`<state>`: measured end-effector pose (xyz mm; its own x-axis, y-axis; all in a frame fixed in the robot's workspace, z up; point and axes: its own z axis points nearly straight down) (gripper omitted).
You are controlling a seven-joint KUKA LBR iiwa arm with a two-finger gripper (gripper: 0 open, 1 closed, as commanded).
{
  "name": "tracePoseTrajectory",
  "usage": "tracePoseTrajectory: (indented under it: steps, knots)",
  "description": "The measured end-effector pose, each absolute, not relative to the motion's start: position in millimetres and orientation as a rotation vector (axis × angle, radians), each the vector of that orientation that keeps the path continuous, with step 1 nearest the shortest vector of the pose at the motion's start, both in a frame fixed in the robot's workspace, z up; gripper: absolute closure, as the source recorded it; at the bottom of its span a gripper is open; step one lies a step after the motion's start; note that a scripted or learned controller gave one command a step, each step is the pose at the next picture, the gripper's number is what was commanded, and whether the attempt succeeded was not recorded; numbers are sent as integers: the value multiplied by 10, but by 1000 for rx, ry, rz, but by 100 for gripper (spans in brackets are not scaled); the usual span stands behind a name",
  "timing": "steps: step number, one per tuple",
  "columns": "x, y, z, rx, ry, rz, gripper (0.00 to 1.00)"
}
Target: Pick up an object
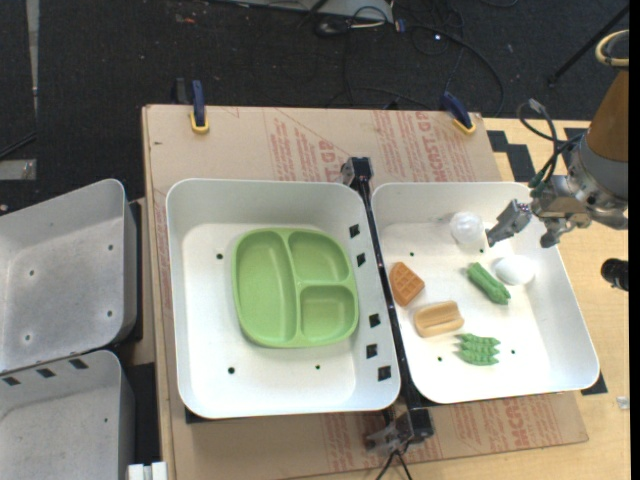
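**Hand spread above right bin, nothing gripped**

While the arm reaches in from the right of the camera view, its hand (530,224) hangs over the upper right part of the right bin (560,363), the two dark fingers (503,224) spread apart with nothing between them.

Right bin contents: a clear, rounded object (466,229) lies just left of the hand; a white egg-shaped item (515,269) sits just below it, touching the upper end of a green pickle-like piece (488,281). A toy waffle (406,282) lies near the bin's left wall, a tan bread-like piece (438,318) just below and right of it, and a green pea pod (477,348) lower still.

Left bin (200,368): a green three-compartment plate (296,287) lies flat at its centre.

Both bins rest side by side on a cardboard-covered desk (260,138), clamped at the far edge.
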<state>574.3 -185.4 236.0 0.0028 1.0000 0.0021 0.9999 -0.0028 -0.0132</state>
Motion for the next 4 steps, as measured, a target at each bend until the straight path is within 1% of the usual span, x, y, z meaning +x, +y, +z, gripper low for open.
tracePoseTrajectory:
  steps: [1, 2, 3, 4]
  knots:
    - [5769, -1847, 2440, -2221, -2222, 1, 0]
    - [5838, -1880, 1987, -2222, -2221, 2, 0]
    - [5900, -1826, 1399, -2219, -2224, 1, 0]
    - [5911, -1793, 909, -2217, -2220, -5, 0]
